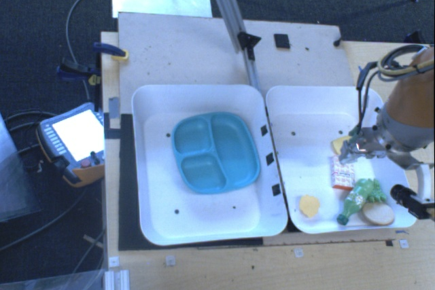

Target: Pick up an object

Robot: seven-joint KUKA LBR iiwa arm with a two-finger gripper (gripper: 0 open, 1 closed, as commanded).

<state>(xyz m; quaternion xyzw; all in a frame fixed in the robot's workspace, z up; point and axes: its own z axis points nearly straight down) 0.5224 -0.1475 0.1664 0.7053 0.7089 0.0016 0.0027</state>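
The right bin holds several small items. A yellow wedge lies near its right side, and a red and white packet sits just below it. Lower down a green bottle lies tilted, beside a tan round piece. A small yellow disc rests near the bin's front left. My gripper hangs low over the right side of this bin, right next to the yellow wedge and just above the packet. I see nothing lifted by it.
The left bin holds a blue divided plate. A slanted metal pole crosses the board behind the bins. A handheld pendant lies off the bench at left. The arm's grey and orange body covers the right bin's far right edge.
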